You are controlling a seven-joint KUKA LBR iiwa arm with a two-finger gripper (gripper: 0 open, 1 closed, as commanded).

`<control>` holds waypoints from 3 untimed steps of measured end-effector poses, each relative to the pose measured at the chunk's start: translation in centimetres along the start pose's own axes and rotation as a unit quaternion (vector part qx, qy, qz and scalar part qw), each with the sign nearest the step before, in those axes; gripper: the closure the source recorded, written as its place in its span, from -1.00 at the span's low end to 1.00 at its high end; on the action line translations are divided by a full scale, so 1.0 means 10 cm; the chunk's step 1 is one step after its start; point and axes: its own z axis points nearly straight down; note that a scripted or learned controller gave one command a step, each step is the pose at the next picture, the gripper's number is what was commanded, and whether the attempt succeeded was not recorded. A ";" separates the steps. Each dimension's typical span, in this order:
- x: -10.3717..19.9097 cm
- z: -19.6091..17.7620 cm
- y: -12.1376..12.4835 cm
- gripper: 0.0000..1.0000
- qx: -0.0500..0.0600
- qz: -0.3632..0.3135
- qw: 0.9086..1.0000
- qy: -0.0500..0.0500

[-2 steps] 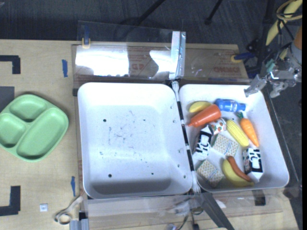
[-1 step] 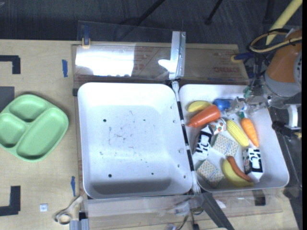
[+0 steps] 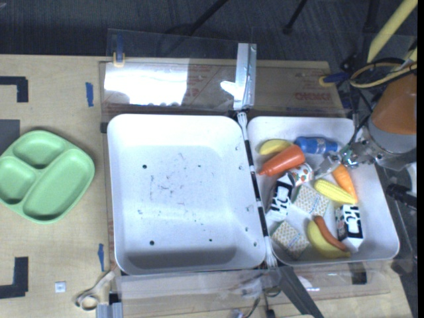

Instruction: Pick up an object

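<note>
The right white bin (image 3: 387,240) holds a heap of toy food and packets. A large orange carrot (image 3: 281,161) lies beside a yellow piece (image 3: 273,146), with a blue object (image 3: 315,144) behind them. A small orange carrot (image 3: 343,177) and a yellow corn cob (image 3: 334,191) sit near the bin's right side. My gripper (image 3: 346,156) hangs low over the bin's back right, just above the small carrot's upper end. The grey arm with its orange band (image 3: 397,111) rises to the right.
In the right bin there are also two black-and-white boxes (image 3: 281,197) (image 3: 350,221), patterned sachets (image 3: 306,201), and a banana (image 3: 323,237). The left white bin (image 3: 132,244) adjoins it. A green divided plate (image 3: 43,174) rests on the bench at far left. A clear panel (image 3: 172,78) stands behind the bins.
</note>
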 end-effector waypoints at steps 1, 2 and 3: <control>-0.03 -0.10 0.00 1.00 -0.001 0.001 1.000 -0.004; 0.21 -1.13 -0.14 1.00 0.004 0.090 0.996 -0.005; -0.07 -1.78 0.13 1.00 0.004 -0.020 1.000 -0.005</control>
